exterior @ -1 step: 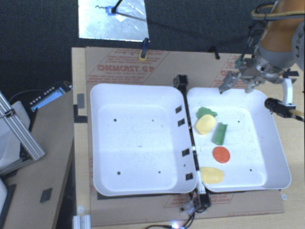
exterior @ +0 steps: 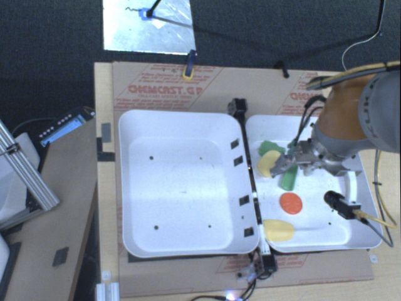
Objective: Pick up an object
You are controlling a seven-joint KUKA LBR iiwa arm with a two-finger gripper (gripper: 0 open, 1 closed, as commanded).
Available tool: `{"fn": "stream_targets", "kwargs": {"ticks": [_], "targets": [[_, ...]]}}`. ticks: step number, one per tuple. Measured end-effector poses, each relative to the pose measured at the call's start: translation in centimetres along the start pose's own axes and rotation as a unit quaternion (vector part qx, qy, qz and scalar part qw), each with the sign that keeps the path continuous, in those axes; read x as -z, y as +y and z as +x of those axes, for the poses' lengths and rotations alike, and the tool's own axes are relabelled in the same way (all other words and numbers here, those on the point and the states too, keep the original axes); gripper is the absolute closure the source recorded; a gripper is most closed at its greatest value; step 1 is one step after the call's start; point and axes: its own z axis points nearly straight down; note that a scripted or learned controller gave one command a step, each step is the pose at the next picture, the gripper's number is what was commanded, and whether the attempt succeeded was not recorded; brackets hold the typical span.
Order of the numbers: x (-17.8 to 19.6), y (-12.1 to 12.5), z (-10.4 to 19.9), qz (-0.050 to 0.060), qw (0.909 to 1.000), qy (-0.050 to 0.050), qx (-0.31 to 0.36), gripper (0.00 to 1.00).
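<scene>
The green cylinder [exterior: 289,179] lies in the right bin [exterior: 313,240], directly under the hand [exterior: 287,163], touching a yellow piece [exterior: 267,163] to its left. Whether the hand is spread, I cannot tell. Descend squarely, straddling only the cylinder; the orange disc [exterior: 291,203] lies just below.

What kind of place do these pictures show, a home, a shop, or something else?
Most likely a robotics lab or test bench. A grey and orange robot arm reaches over two shallow white bins fixed on a board, small toy-like objects such as an orange disc lie in the right bin, and cables run about.
</scene>
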Motion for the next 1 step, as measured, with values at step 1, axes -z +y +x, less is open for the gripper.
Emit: {"fn": "stream_targets", "kwargs": {"ticks": [1], "targets": [[-3.55, 0.16, 1.89, -0.010, 0.9999, -0.002, 0.002, 0.00]]}}
